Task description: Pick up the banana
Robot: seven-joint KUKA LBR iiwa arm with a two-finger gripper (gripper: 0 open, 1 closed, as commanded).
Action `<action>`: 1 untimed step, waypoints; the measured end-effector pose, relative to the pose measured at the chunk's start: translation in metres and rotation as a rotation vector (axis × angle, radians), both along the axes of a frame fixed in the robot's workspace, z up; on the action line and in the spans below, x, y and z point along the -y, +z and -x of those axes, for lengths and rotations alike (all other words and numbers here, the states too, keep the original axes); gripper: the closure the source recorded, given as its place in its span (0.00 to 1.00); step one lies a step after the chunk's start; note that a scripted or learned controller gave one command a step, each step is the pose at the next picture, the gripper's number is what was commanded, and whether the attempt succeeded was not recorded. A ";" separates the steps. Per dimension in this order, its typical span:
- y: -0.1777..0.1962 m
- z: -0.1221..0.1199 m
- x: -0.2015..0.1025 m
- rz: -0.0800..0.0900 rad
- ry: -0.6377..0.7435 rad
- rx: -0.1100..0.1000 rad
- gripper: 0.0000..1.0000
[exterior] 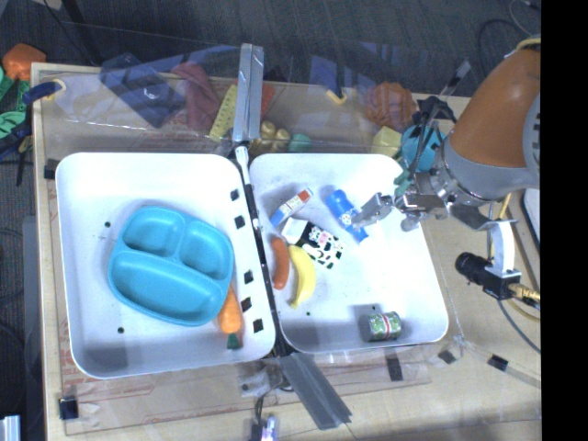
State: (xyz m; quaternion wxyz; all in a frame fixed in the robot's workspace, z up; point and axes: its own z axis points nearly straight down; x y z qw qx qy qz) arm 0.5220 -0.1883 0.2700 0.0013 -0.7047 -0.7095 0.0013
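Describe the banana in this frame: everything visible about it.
The banana is small, yellow and smooth, likely a plastic toy. It lies flat and curved in the right bin, near the divider between bins. An orange-red sausage-like piece lies along its left side, and a black-and-white patterned item sits at its upper end. The gripper is apart from it, up and to the right.

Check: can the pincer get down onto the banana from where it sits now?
Probably yes. The banana lies uncovered in the right bin, with the pincer hovering up and to its right. An orange sausage-like item and a black-and-white toy touch it, so a clean grasp looks tight.
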 end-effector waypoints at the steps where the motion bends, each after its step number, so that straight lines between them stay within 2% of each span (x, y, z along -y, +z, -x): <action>1: -0.160 -0.023 -0.075 0.002 -0.001 0.006 0.00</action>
